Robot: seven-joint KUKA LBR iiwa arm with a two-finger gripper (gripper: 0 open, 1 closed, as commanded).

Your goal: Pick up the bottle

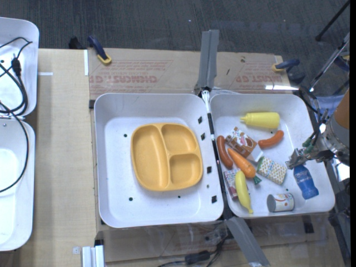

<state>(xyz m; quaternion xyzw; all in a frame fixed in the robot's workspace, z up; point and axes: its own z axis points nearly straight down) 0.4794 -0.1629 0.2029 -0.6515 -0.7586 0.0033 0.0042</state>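
Observation:
A small blue bottle (305, 182) lies on its side near the right wall of the right bin (305, 111), its cap end pointing up-left. A yellow squeeze bottle (260, 119) lies flat at the back of the same bin. My gripper (296, 159) reaches in from the right and hangs just above the blue bottle's cap end, close to it or touching it. The blue bottle rests on the bin floor.
Also in the right bin are two sausages (224, 151), a carrot (242, 162), a banana (243, 191), a can (280, 202), a patterned box (271, 170) and a brown packet (242, 142). In the left bin (111, 149) lies a yellow divided plate (166, 156).

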